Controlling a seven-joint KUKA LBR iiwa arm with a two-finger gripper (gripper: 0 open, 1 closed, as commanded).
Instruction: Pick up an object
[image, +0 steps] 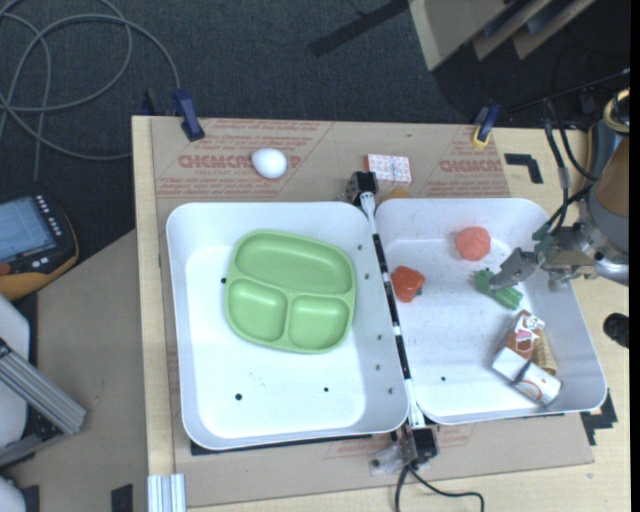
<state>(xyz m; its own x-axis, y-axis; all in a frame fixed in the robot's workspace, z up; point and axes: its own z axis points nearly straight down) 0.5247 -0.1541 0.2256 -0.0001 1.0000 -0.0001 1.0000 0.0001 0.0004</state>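
Sitting side by side on the bench, two white bins hold the work: the left bin (200, 400) carries one green divided plate (290, 291), likely a drop spot, while the right bin (450, 400) holds four candidates, largest first: one packet (525, 358), two red pieces (474, 242) (407, 283) and one small green object (500, 288). The gripper (522, 266) hovers low just beside that green object, probably lining up on it, though whether its fingers are spread or closed cannot be told.

Arm (612, 215): cut off at right frame edge. Pincer (522, 268): finger spread indiscernible, overlapping green item (500, 288), whose shape is partly hidden. Handheld screen device (30, 235): cropped at left edge. Small box (389, 168), upper centre: print too small to read.
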